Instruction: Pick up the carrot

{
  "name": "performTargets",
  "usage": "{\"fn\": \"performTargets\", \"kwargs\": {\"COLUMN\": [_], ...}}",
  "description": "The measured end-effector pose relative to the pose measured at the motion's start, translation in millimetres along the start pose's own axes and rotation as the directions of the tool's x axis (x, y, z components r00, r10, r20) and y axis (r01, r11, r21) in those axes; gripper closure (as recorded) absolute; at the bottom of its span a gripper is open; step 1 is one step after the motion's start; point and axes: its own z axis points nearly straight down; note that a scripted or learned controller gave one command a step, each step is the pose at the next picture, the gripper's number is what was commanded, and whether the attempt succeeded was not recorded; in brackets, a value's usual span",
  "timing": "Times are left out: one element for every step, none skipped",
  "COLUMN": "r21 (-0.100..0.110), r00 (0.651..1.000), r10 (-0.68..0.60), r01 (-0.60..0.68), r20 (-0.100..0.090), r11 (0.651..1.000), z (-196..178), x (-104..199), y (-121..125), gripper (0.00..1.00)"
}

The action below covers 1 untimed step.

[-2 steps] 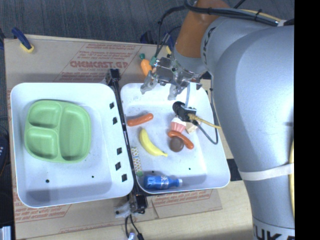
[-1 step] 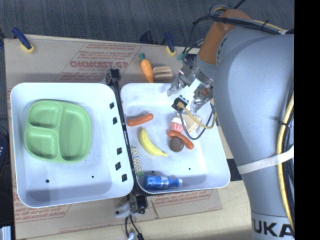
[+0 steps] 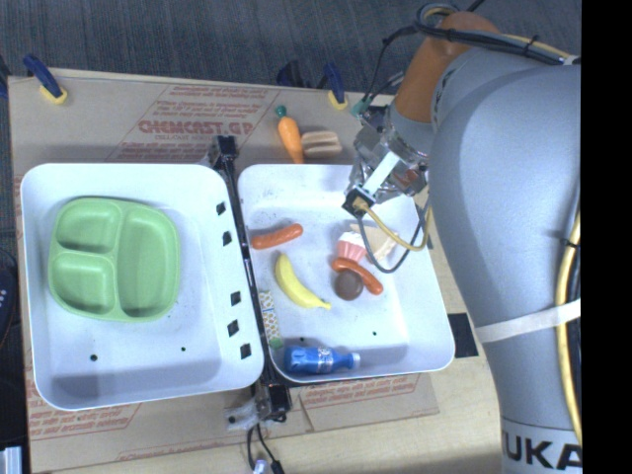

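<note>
The carrot [image 3: 288, 137], orange with a small green top, lies on the cardboard just behind the right bin's [image 3: 425, 334] back rim, outside the bin. My gripper [image 3: 383, 162] hangs over the bin's back right corner, roughly a hand's width to the right of the carrot and apart from it. The wrist and cables hide much of the gripper.
A tan block [image 3: 321, 144] lies right beside the carrot. In the right bin are an orange sausage [image 3: 276, 235], a banana [image 3: 296, 282], a pink cup [image 3: 351, 249], a second sausage [image 3: 363, 278], a brown ball [image 3: 347, 285] and a blue bottle [image 3: 318, 359]. A green divided plate [image 3: 114, 257] sits in the left bin [image 3: 59, 388].
</note>
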Motion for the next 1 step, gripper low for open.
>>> {"fn": "performTargets", "kwargs": {"r21": [-0.008], "r00": [0.986], "r10": [-0.168], "r01": [0.168], "r20": [-0.001], "r11": [0.986], "z": [-126.4], "x": [-49.8], "y": [16.4], "gripper": [1.0]}}
